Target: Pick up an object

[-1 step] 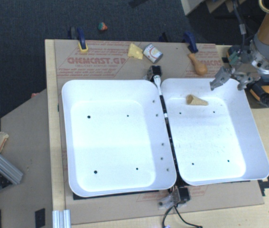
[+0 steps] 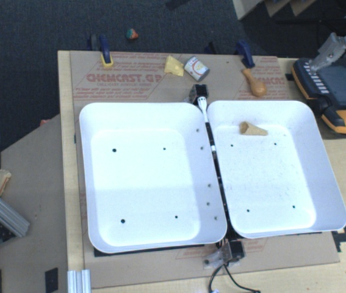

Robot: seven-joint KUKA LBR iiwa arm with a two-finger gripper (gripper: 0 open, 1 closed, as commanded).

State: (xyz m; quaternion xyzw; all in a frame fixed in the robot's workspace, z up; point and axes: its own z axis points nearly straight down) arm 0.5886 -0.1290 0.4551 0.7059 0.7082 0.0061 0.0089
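A small tan wedge-shaped piece (image 2: pixel 253 129) lies in the right white bin (image 2: pixel 319 182), close to its far wall and a little left of centre. The left white bin (image 2: pixel 93 182) stands beside it and shows only its bare floor with a few dark dots.
On the board behind the bins lie a yellow wedge (image 2: pixel 174 66), a small white box (image 2: pixel 196 69), a brown wooden piece (image 2: pixel 255 84) and a black clip (image 2: pixel 200 93). Blue clamps (image 2: pixel 104 50) hold the board's far edge. A black-and-orange device (image 2: pixel 325 96) and a grey metal part (image 2: pixel 336 49) sit at the right.
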